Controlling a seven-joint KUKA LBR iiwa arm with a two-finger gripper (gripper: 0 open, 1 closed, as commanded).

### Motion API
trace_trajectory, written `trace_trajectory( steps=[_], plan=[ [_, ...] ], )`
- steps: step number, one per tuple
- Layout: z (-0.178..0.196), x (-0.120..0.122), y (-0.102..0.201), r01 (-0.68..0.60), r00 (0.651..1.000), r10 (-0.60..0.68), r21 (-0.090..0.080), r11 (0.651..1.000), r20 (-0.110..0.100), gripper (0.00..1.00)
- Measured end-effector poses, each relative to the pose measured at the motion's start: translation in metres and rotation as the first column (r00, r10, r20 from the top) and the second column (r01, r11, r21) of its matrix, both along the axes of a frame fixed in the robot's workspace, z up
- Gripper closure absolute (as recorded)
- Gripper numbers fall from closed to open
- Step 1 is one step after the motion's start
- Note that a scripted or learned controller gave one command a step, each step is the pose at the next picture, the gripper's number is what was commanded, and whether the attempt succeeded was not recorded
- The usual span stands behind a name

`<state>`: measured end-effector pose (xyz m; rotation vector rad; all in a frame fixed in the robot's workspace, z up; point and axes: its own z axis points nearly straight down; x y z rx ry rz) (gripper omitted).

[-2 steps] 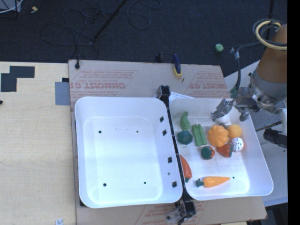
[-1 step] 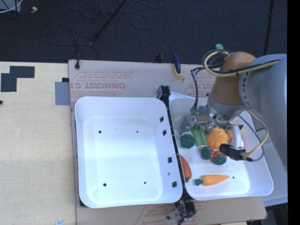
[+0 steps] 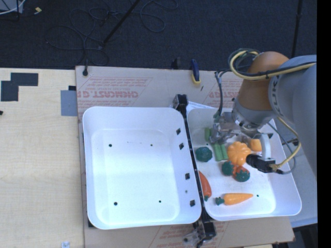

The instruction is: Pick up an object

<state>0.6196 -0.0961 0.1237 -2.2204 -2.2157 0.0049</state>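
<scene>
Evidently target among toy foods clustered in right shallow white bin (image 3: 289, 200): green plastic block (image 3: 221, 152) under gripper (image 3: 223, 132), orange lumpy toy (image 3: 238, 153) just beside. Claw state: cannot tell, wrist blocks sight. Nothing visibly held. Orange plastic carrot (image 3: 237, 198) lies apart, likely easier pick.

The table (image 3: 36, 159) is pale wood, with dark patches toward ten o'clock. A cardboard sheet (image 3: 129, 89) printed with red lettering lies flat on it, reaching from the middle toward three o'clock. Two shallow white bins rest on the cardboard, touching side by side: the left bin (image 3: 93, 164) at the centre, the right bin (image 3: 287, 200) at four o'clock. A blue clamp (image 3: 195, 71) grips the cardboard's edge at twelve o'clock.
</scene>
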Motion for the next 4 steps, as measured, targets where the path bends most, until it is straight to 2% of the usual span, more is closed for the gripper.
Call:
trace_trajectory(
  steps=[1,2,3,4],
  plan=[
    [0.045,0.026,-0.034,-0.001,1.0,0.001,-0.003,1.0,0.009,1.0],
    [-0.011,-0.036,-0.107,0.004,1.0,-0.004,-0.001,1.0,-0.003,1.0],
    [-0.037,-0.108,-0.108,0.0,1.0,0.0,0.0,1.0,0.002,1.0],
    [-0.036,-0.077,-0.092,-0.004,1.0,0.004,-0.001,1.0,0.005,1.0]
  ],
)
